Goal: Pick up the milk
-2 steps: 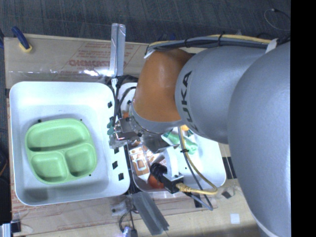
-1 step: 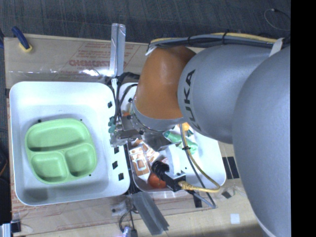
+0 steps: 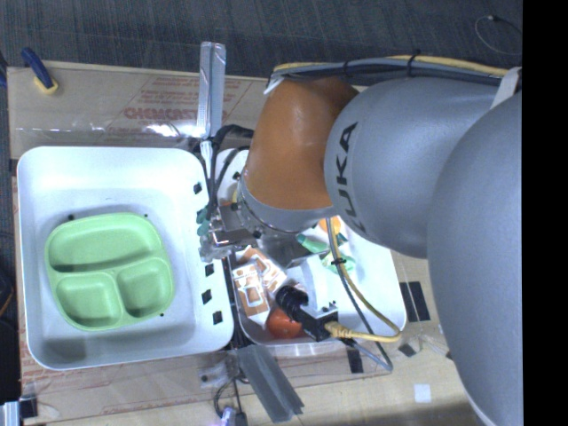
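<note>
In the camera view, two white bins are seen side by side on the bench point(image 3: 106, 91). The left bin point(image 3: 53, 171) is occupied by a green divided tray point(image 3: 106, 271), which lies flat with one long compartment towards the far side and two smaller ones towards the near side.

The right bin point(image 3: 382, 278) is largely covered by the arm point(image 3: 408, 158), whose orange band point(image 3: 293, 149) is seen above the bin's left half. The gripper point(image 3: 216, 231) is placed low over the divide between the two bins, just beside the left wall of the right bin. Whether it is open or closed cannot be told, as it is hidden under the wrist, and nothing is seen to be held by it.

A small carton point(image 3: 253, 287) with orange and white print, taken to be the milk, is found in the near left part of the right bin, just beside the gripper. A red object point(image 3: 282, 326) lies just nearer the camera than it, against the bin's near wall. A green and white packet point(image 3: 318, 238) is partly seen under the arm, further to the right.
</note>
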